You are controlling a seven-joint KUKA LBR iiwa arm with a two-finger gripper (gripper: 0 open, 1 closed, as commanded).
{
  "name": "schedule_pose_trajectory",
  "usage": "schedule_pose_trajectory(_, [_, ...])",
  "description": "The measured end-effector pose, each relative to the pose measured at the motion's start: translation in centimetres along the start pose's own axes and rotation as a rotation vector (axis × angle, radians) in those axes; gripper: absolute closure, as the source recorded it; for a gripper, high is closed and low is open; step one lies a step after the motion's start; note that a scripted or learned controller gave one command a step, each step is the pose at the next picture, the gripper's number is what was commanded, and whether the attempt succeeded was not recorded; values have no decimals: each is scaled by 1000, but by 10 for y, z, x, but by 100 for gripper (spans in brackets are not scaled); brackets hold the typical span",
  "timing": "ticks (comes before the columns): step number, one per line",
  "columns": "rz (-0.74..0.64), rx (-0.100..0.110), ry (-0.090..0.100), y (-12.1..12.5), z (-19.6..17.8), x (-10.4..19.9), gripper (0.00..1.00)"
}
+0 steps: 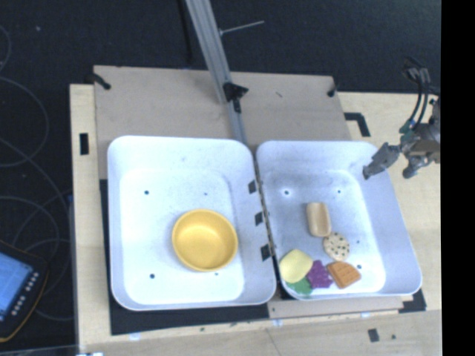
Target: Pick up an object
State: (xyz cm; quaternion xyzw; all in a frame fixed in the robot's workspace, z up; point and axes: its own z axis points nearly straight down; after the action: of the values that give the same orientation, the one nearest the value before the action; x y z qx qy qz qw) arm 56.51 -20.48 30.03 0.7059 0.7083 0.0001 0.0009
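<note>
Camera view, slanted down on a desk (85, 199) with two shallow white bins side by side. Left bin (133, 162): one yellow bowl (204, 239), upright, set toward the near middle, well apart from the walls. Right bin (297, 165): a cluster of small toy foods in the near half. Tan bread-like piece (318, 218) alone toward the middle; speckled cookie (336, 245) just below it; yellow-green piece (295, 265), purple grapes (320, 274) and orange wedge (344, 274) packed together by the near wall, touching or nearly so. End effector (393, 159) poised over the right bin's far right corner, near the rim, with nothing between the fingers; open or clenched, cannot tell from this angle. Grey arm barely in frame at the right, cables above the wrist.

Judged as early in the task: no object chosen yet by contact, all pieces lying in the bins. Likely trouble ahead: a descent from this spot landing on the sloped wall or rim instead of on an object; a grab into the near cluster nudging neighbours aside or catching two at once; low, rounded pieces slipping out of a pinch; the bowl's wide rim possibly too broad for the fingers unless taken by its edge.
</note>
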Motion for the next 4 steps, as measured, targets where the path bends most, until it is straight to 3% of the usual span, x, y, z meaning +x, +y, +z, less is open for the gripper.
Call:
schedule_pose_trajectory(1, [0,0,0,0,0,0,0])
schedule_pose_trajectory(4, [5,4,-1,4,149,-11,0])
